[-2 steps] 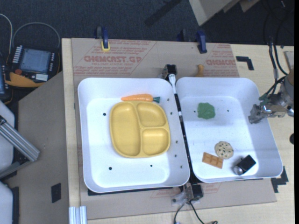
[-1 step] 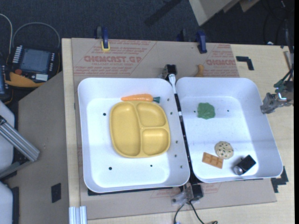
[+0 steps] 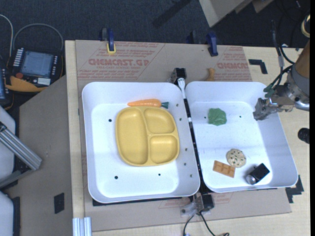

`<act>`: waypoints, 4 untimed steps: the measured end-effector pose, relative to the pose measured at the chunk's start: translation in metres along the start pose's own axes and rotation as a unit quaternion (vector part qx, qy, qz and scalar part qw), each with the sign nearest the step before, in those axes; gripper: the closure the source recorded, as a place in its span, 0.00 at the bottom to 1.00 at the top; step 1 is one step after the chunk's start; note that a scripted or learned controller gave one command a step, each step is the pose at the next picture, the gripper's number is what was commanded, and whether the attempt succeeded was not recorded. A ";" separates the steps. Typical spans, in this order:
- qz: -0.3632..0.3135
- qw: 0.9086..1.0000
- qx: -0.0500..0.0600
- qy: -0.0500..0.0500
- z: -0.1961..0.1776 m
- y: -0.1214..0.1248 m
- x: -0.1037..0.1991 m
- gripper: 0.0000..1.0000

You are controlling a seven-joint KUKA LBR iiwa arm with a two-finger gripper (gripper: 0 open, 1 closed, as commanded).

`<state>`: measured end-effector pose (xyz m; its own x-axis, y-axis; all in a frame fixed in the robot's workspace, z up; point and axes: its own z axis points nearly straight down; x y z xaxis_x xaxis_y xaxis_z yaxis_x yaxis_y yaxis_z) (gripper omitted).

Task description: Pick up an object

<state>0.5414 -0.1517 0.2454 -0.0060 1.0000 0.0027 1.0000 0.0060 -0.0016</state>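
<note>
We see the gripper (image 3: 261,110) poised over the right edge of the right bin (image 3: 275,146), and we cannot tell from this view how it is set or whether it carries anything. In the right bin, a green lump (image 3: 216,116) lies near the far edge, while a cookie (image 3: 236,157), a brown cracker (image 3: 224,168) and a small black object (image 3: 257,173) lie along the near edge. In the left bin (image 3: 98,141), a yellow divided plate (image 3: 146,135) sits at the centre with a carrot (image 3: 145,103) just beyond its far rim.

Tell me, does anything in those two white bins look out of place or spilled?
Mildly: the toy carrot lies on the left bin's floor against the yellow divided plate's far rim, not in a compartment. Nothing looks spilled or damaged.
</note>
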 end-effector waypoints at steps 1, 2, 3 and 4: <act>0.000 1.000 0.001 0.000 0.012 0.017 0.056 1.00; 0.000 1.000 0.001 0.000 0.020 0.026 0.100 1.00; 0.000 1.000 -0.002 -0.001 0.012 0.035 0.147 1.00; 0.000 1.000 -0.001 -0.001 0.026 0.043 0.195 1.00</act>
